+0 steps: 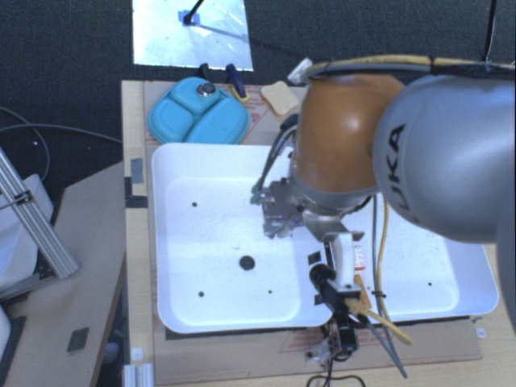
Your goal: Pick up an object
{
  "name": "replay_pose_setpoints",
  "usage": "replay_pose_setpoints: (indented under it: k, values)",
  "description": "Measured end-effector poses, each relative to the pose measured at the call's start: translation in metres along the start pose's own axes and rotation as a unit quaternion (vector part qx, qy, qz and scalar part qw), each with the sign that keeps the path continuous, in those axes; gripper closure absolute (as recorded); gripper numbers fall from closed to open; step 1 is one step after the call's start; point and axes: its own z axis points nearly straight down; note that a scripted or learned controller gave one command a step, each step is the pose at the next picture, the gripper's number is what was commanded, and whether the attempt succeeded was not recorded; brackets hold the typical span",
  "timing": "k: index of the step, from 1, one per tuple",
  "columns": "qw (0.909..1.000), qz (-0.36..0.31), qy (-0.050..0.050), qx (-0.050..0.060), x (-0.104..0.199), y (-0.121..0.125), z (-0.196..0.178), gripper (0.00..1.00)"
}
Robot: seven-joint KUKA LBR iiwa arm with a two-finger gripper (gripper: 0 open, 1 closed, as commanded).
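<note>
A small black round disc (pixel 247 262) lies on the floor of the left white bin (pixel 173 216), a little right of its middle. My gripper (pixel 276 213) hangs over the right side of that bin, close to the wall shared with the right bin (pixel 451 289). It sits above and to the right of the disc, apart from it. The orange band and grey wrist cover most of the gripper from above, and I see nothing held under it.
Behind the bins lie a blue lidded container (pixel 197 113), a tan sponge-like block (pixel 280 97) and a blue-handled tool (pixel 236 80). A shiny sheet (pixel 190 19) is further back. Metal rails (pixel 32 224) stand at the left.
</note>
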Motion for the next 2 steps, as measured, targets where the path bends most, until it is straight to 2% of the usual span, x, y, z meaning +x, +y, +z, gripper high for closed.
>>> replay_pose_setpoints:
  k: [1, 2]
  values:
    - [1.0, 0.0, -0.001, 0.002, -0.016, 0.033, 0.103, 1.0]
    - [0.9999, -0.003, 0.003, -0.013, -0.022, 0.069, -0.102, 1.0]
